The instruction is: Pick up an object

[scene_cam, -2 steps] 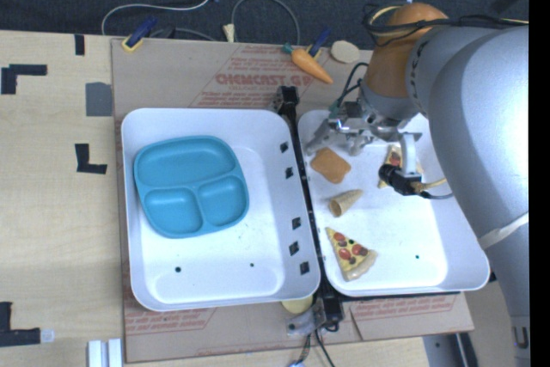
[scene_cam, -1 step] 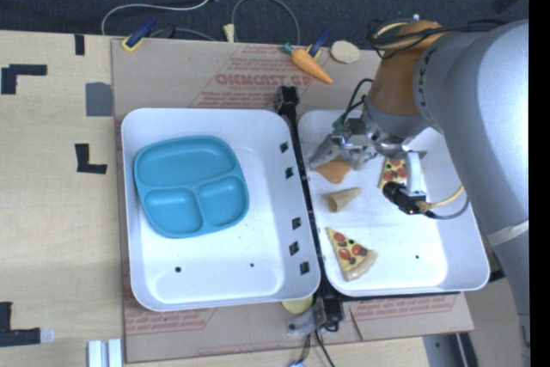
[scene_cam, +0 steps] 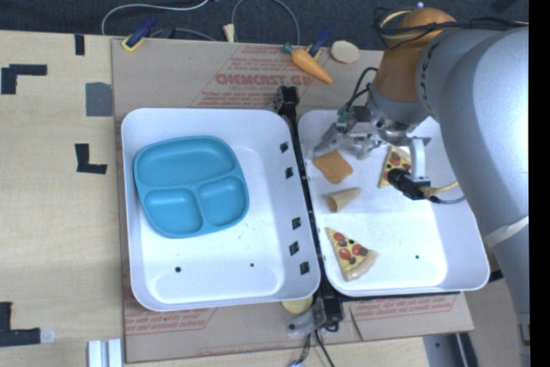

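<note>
The grey arm (scene_cam: 481, 116) bulks nearest the lens, reaching in over the right bin (scene_cam: 464, 271) so its gripper (scene_cam: 361, 137) hangs low above the food pieces. How far its fingers stand apart cannot be told; nothing shows between them. Just below lies a brown toast square (scene_cam: 333, 167), likely the target, with a cone (scene_cam: 342, 199) and a pizza slice (scene_cam: 350, 253) further along. The left bin (scene_cam: 155, 271) holds a blue tray (scene_cam: 191, 185).

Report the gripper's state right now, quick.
Two-finger gripper: low in the right white bin, just above the tan square cracker piece; open or closed cannot be told.
</note>
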You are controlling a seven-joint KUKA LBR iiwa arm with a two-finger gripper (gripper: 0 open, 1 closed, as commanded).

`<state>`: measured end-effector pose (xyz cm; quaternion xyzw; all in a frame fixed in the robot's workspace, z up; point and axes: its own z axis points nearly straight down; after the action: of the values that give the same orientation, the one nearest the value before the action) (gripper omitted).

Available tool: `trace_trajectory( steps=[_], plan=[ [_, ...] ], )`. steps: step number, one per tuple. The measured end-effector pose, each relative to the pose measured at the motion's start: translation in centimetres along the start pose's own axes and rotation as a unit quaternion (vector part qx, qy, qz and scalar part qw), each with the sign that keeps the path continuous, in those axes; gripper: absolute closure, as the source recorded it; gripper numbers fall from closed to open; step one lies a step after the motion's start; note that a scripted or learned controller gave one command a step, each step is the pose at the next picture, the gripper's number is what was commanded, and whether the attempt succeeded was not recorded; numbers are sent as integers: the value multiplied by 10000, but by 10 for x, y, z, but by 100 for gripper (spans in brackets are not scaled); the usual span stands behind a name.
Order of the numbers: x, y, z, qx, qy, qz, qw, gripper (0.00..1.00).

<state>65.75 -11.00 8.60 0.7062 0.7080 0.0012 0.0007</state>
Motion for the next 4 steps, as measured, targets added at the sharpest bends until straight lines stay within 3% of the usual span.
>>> trace_trajectory(
  steps=[1,4],
  plan=[
    [2,-19,-1,-10,-16,7,10000,0],
    [15,-5,0,1,-15,7,10000,0]
  ],
)
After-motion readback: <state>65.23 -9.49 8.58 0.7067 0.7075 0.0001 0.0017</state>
